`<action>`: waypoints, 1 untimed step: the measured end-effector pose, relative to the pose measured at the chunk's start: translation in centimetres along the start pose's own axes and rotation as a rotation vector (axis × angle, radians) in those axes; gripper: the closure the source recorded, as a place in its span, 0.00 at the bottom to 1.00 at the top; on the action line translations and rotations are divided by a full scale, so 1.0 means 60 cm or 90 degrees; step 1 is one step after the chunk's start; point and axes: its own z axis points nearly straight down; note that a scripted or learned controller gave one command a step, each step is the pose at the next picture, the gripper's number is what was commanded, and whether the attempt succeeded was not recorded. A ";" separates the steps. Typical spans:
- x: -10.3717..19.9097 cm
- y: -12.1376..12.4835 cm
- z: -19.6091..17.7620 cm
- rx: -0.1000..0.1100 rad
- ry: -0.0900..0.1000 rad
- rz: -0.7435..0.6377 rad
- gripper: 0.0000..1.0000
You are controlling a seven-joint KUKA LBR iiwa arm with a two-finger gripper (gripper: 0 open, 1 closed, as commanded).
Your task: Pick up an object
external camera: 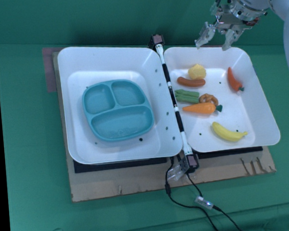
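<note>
Gripper (215,37) hangs spread wide, holding nothing, above the right bin's (255,67) far rim.

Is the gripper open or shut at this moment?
Open. The gripper hangs above the right bin's far edge with its two fingers spread apart and nothing between them.

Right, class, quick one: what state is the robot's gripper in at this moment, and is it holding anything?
Gripper: open, fingers spread, holding nothing, above the far edge of the right bin.

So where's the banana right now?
The banana lies in the right bin, near its front edge, just below the carrot in the camera view.
</note>
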 end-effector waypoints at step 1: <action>0.011 -0.009 0.161 0.000 -0.001 0.000 0.00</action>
